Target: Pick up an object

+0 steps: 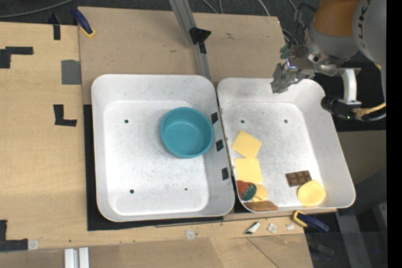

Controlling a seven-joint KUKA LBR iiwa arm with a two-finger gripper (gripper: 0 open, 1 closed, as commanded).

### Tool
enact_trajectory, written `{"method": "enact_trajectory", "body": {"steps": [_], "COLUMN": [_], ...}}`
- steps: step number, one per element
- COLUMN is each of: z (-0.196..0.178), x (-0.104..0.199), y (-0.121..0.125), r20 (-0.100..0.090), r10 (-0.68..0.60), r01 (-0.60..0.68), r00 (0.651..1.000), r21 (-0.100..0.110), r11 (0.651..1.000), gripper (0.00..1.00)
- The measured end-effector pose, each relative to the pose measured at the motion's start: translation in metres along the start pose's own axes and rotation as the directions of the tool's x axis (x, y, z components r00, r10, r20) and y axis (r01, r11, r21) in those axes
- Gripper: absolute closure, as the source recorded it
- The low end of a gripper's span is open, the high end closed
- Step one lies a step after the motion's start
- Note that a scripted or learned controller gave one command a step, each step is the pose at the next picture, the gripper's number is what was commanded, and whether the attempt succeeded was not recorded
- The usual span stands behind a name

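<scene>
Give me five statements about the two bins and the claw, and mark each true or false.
1. The blue bowl sits in the left bin. True.
2. The claw hovers over the bowl. False: it is at the right bin's far edge.
3. Two yellow squares lie in the right bin. True.
4. The brown block is in the left bin. False: right bin.
5. The claw grips the yellow disc. False: the disc lies in the bin's near corner.

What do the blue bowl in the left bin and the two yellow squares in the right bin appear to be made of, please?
Blue bowl: probably moulded plastic, given its even teal colour and smooth, slightly glossy rim. Yellow squares: thin, flat and matte, possibly foam or soft plastic; the view leaves it open.
</scene>
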State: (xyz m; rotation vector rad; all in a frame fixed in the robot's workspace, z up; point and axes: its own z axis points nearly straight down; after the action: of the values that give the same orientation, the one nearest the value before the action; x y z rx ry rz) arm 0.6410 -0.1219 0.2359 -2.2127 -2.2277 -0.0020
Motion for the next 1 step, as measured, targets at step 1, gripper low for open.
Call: {"method": "enact_trajectory", "body": {"steps": [1], "z": [-0.0036], "x": [0.0475], "y": [0.0009], "r20": [0.000], "r10": [0.000], "r01": [0.000], "r00": [1.000], "r21": [0.001], "r11": [1.000], "gripper": [1.00]}}
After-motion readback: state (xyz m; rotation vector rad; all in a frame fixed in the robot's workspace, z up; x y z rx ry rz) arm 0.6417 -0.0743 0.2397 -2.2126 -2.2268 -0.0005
